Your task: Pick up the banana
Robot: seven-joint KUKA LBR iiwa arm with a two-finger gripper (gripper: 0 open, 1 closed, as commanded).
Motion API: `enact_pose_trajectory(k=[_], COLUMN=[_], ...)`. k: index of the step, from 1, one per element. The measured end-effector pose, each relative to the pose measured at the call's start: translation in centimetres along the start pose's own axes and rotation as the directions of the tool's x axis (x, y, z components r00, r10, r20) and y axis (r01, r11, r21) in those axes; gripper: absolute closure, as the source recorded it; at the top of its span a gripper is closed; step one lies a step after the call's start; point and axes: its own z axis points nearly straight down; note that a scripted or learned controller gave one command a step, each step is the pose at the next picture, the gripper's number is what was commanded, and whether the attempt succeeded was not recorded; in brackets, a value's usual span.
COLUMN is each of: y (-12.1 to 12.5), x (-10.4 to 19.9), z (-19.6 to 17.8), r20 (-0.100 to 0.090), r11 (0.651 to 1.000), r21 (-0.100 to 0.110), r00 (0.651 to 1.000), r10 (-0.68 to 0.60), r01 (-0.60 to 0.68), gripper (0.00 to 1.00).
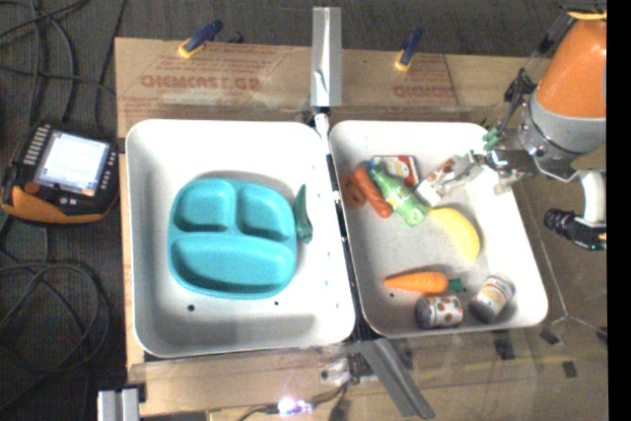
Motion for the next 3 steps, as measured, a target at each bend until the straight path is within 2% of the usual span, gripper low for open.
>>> enact_pose_trajectory(k=[1,2,3], y=[-2.2,-2.3,-2.1], x=[-0.3,-0.4,-1.9], z=[11.5,10.9,9.6], r20=[0.001,0.002,0.001], r11=[1.0,1.0,0.948], r21=[-0.007,-0.001,0.003], r00=[1.0,1.0,0.948], r10=[-0.011,-0.01,0.318], r01=[0.011,0.01,-0.318], gripper=[0.0,1.0,1.0])
